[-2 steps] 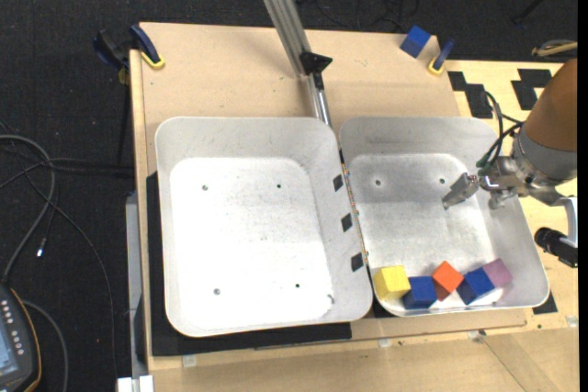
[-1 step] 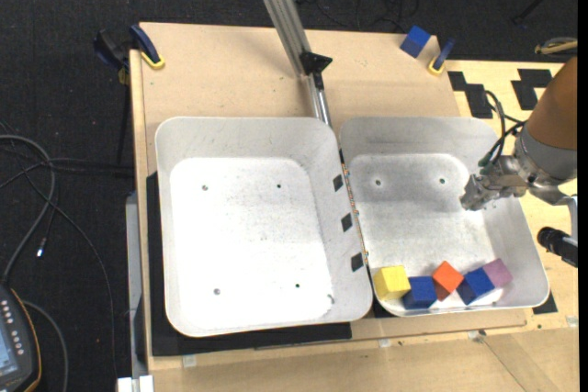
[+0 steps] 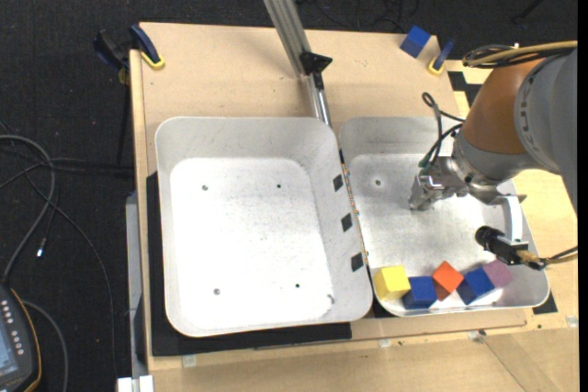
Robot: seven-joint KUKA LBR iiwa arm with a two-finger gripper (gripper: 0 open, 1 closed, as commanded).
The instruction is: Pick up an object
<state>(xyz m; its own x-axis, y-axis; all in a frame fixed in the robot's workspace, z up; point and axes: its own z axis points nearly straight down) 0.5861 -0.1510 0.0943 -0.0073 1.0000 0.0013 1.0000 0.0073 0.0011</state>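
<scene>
Candidate objects are sitting in a row along the near wall of the right bin [image 3: 367, 138], below the pincer [image 3: 423, 197] and slightly to its right in the camera view: yellow block [image 3: 392, 280], blue block [image 3: 421, 291], orange block [image 3: 447, 276], a second blue block [image 3: 476, 285], and a pale purple block [image 3: 498, 272]. They are crowding each other, apparently touching or nearly so. Judgement: small rigid cubes, likely light, with flat faces that are giving good purchase and little risk of damage. The yellow block, at the row's end nearest the pincer, is looking easiest to take, gripping across its two free opposite faces; the middle ones are leaving little room for fingers.

The pincer is hanging over the bare middle floor of the right bin, well apart from the blocks, nothing visible between its tips. Whether it is parted or closed, I cannot tell at this resolution.

The left bin [image 3: 175, 142] is lying beside it. Both bins are resting on the counter [image 3: 220, 69], where another blue cube [image 3: 416, 40] is sitting beyond the pincer, outside the bins.
</scene>
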